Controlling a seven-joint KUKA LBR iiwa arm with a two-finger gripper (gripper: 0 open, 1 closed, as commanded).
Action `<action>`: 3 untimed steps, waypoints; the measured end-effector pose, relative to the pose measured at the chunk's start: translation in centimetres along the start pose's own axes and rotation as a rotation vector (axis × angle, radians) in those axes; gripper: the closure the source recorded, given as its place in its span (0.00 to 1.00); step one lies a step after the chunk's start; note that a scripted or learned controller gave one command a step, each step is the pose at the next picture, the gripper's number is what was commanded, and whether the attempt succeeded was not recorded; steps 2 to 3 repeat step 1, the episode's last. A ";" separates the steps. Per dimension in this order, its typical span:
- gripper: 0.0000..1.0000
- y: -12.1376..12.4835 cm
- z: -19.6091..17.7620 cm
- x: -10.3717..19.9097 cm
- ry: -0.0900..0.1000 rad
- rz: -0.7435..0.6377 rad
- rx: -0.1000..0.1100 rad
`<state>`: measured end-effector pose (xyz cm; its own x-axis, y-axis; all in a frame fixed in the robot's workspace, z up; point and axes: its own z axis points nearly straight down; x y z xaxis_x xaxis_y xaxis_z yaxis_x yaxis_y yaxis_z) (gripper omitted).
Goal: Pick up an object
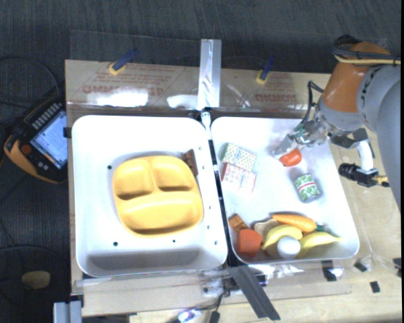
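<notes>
My gripper (287, 145) is low over the back right part of the right bin (342, 200), at the end of the grey arm with its orange band (343, 89). A small red object (291, 158) lies just below the gripper tip, touching or nearly touching it; I cannot tell whether it is gripped. In the same bin, a green can (308, 187) lies in front of the red object. Two patterned boxes (238, 167) sit to the left near the divider. A carrot (293, 221), bananas (284, 235), a white egg (289, 247) and an orange-red piece (249, 241) crowd the front edge.
The left bin (94, 147) holds a yellow compartment tray (158, 192) with a small brown item (190, 160) at its back right corner. A handheld controller (44, 143) lies off the bench at the left. Clamps and a plastic sheet stand behind the bins.
</notes>
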<state>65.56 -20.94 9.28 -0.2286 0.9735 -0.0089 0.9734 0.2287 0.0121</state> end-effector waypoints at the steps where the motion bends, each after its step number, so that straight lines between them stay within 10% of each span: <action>1: 1.00 -2.8 -15.2 3.3 0.007 0.067 0.012; 3: 1.00 -2.8 -15.2 3.3 0.007 0.067 0.012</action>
